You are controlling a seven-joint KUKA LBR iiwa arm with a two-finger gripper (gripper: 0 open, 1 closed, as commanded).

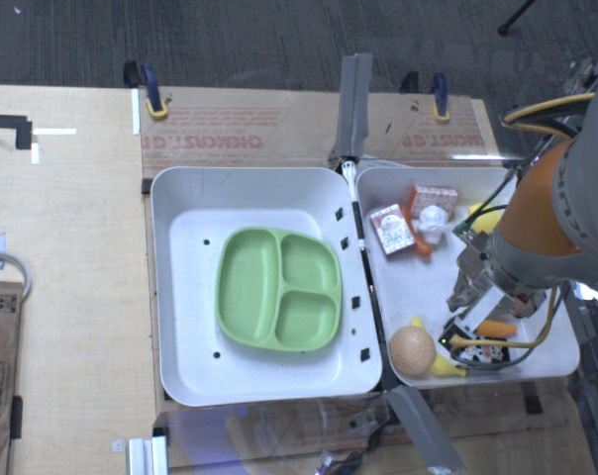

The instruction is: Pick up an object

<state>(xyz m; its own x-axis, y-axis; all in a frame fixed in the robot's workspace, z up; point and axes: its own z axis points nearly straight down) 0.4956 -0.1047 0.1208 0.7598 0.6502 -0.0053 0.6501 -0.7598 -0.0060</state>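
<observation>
Camera view puts your claw (pixel 465 303) low over the right-hand shallow white bin (pixel 418 285), in its front right part, under the grey arm with the orange band (pixel 537 216). Whether the claw is wide or narrow you cannot tell, and nothing can be seen held in it.

The likeliest candidate, in my judgement, is the tan egg-shaped ball (pixel 411 351). It lies towards the view's left of the claw and a little nearer the front edge, close to the bin's front left corner. It looks nearly round from here, so you have no long axis to line up with. A small yellow curved piece (pixel 446 366) seems to touch it on the claw's side, and the bin wall crowds the other side, so open room is scarce.

An orange stick-like piece (pixel 497 327) lies just beside the claw. The red-and-white packets (pixel 391 231) sit well apart at the back.
</observation>
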